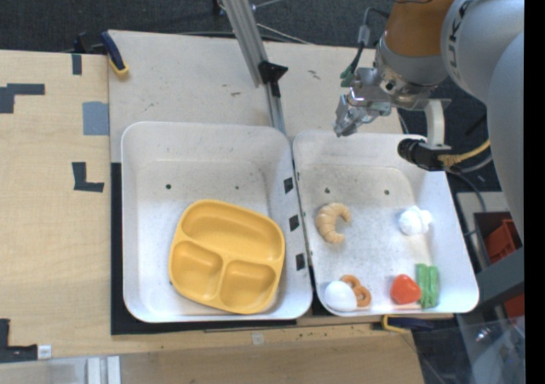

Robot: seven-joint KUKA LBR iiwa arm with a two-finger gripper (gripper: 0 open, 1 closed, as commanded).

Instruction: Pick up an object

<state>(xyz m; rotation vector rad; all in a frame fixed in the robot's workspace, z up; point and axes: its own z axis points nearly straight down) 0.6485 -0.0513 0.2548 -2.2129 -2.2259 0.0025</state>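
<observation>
A: Now, starting nearest: what sits along the near wall of the right bin [451, 203]?

B: A red piece [406, 289] with a green one [427, 285] touching its right side, and to their left a white egg-like thing [340, 295] beside a small orange ring [358, 290]. Farther in lie a croissant-shaped pastry [332, 222] near the middle and a white lump [414, 221] toward the right wall. Any of these could serve as the object to pick up.

A: And the left bin [136, 203]?

B: A yellow divided tray [226, 255] rests in its near half, compartments up, probably a place for sorted items.

A: The gripper [347, 125]?

B: It hangs over the far left corner of the right bin, well apart from every object, carrying nothing that I can see. Whether it is spread or closed, I cannot tell; it is too small and dark.

A: So the pick hasn't begun?

B: I'd judge not; it likely has to travel nearward and descend.

A: The surroundings?

B: Both bins look scuffed and speckled. They sit on a pale board [187, 76], with a wooden bench [43, 203] to the left bearing grey tape marks, and a metal post [243, 25] rising at the far side.
</observation>
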